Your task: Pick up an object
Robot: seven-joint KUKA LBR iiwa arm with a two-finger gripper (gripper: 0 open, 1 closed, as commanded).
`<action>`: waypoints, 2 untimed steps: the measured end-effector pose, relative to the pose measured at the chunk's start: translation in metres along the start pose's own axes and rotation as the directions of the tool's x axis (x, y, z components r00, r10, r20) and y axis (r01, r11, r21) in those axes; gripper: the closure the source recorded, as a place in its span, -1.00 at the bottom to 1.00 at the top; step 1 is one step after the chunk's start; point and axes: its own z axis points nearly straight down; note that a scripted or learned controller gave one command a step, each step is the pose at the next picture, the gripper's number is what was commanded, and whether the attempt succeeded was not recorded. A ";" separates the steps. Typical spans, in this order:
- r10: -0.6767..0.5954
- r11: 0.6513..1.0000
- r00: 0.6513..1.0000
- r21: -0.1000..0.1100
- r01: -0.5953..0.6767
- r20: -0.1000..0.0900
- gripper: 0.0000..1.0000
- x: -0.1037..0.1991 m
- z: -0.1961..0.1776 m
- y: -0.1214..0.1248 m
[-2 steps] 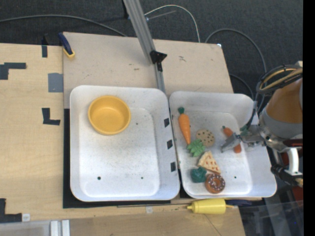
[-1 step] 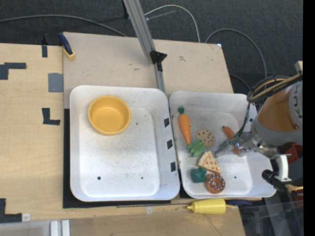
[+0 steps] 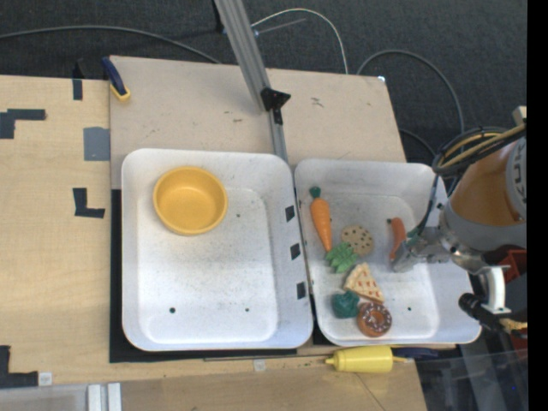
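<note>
The right bin (image 3: 419, 178) holds several toy foods: an orange carrot (image 3: 321, 221), a brown cookie (image 3: 357, 239), a green leafy piece (image 3: 341, 257), a pizza slice (image 3: 364, 282), a teal piece (image 3: 345, 305), a chocolate donut (image 3: 374, 319) and a slim red-orange sausage (image 3: 396, 235). My gripper (image 3: 405, 258) reaches in from the right and sits low in this bin, just below and right of the sausage's lower end. I see nothing lifted off the bin floor.
In the left bin (image 3: 205, 306) a yellow bowl (image 3: 190, 199) stands at the upper left. A yellow mustard bottle (image 3: 363, 360) lies on the bench in front of the right bin. A grey metal post (image 3: 248, 50) rises behind the bins. Cables trail at the back right.
</note>
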 end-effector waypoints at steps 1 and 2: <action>0.002 1.000 1.000 -0.003 -0.002 0.000 1.00 -0.004 -0.043 0.001; 0.000 1.000 1.000 -0.003 0.000 0.000 1.00 0.001 -0.086 0.002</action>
